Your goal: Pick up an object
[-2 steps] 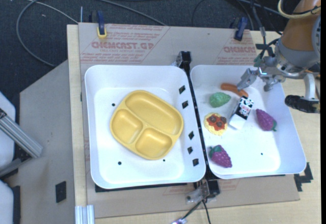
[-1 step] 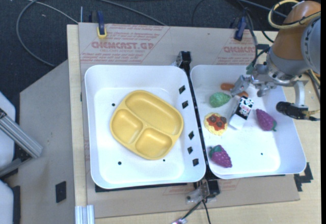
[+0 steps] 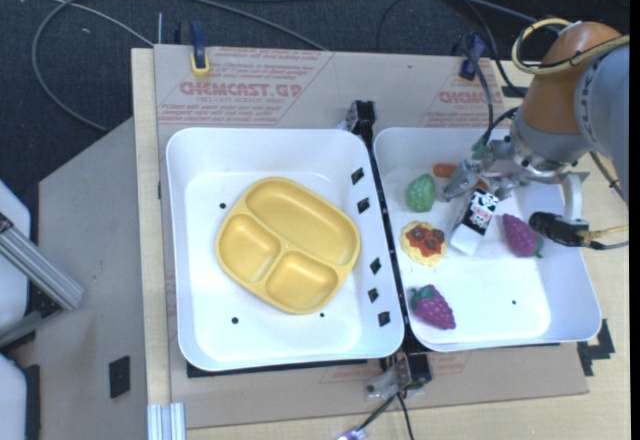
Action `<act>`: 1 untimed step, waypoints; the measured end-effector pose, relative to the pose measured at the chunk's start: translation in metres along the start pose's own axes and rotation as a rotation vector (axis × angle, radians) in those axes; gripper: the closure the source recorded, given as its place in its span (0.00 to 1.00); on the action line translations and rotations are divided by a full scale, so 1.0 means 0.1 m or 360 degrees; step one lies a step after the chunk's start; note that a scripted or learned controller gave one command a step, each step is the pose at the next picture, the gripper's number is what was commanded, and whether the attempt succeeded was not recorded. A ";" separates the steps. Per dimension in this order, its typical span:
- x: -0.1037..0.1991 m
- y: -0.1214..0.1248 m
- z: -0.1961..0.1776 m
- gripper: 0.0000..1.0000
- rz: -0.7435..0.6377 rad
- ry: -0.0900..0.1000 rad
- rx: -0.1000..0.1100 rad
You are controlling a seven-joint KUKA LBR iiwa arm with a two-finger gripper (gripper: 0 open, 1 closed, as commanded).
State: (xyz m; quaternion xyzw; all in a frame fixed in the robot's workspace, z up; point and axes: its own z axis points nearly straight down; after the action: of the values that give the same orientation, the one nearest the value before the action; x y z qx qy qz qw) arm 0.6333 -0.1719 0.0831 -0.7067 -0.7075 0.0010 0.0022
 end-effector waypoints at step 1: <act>0.00 0.02 -0.14 1.00 -0.0001 -0.0002 -0.0009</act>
State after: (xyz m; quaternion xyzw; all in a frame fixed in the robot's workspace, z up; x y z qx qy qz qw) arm 0.6350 -0.1719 0.0972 -0.7065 -0.7078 -0.0007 -0.0003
